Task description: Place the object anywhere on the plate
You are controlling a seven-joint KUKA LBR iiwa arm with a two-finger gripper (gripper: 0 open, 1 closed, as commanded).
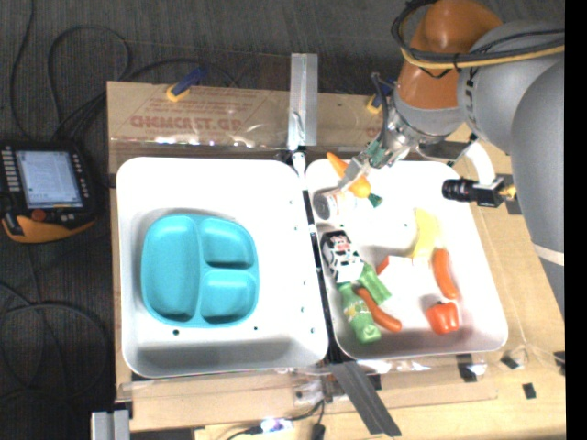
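Found the hand [359, 178] low over the back left corner of the right bin [408, 287], on the grey arm [523, 71] reaching in from the right. Could not tell whether apart, together or clamped. Saw a small orange-and-yellow object [361, 189] right at its tip, above the bin floor; could not tell whether gripped or merely beside. Noted the turquoise divided plate [197, 269] lying flat in the left bin [138, 191], well apart from that object. Counted more toys in the right bin: a yellow piece [424, 232], a red-orange pepper [442, 317], a green packet [358, 314], a black-and-white figure [339, 255] near the divider.
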